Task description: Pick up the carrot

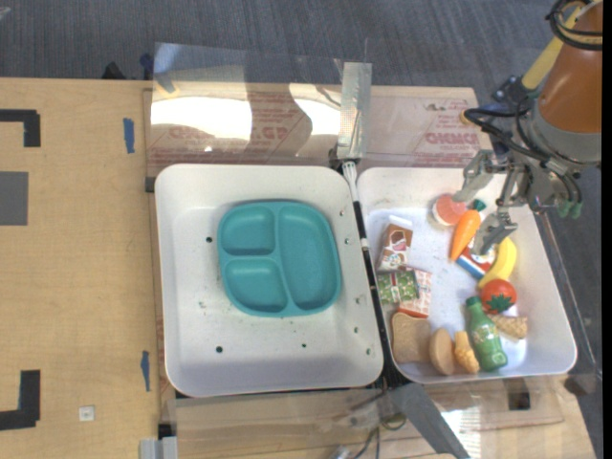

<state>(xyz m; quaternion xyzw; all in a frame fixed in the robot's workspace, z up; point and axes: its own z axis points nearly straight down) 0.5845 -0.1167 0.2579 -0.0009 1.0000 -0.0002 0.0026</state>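
The orange carrot point(465, 232) lies tilted in the right bin point(550, 347), its thick end toward the back and its tip toward the front left. My gripper point(487, 208) hangs over the bin's back right part, just above the carrot's thick end. It is open: one finger point(474, 178) stands behind the carrot and the other point(498, 229) to its right. The carrot appears to rest among the other toys rather than hang from the fingers.
Crowded around the carrot are a pink round toy point(445, 208), a banana point(503, 257), a tomato point(497, 295), a green bottle point(485, 338), cartons point(397, 247) and bread point(409, 338). The left bin point(182, 218) holds a teal divided plate point(280, 256).
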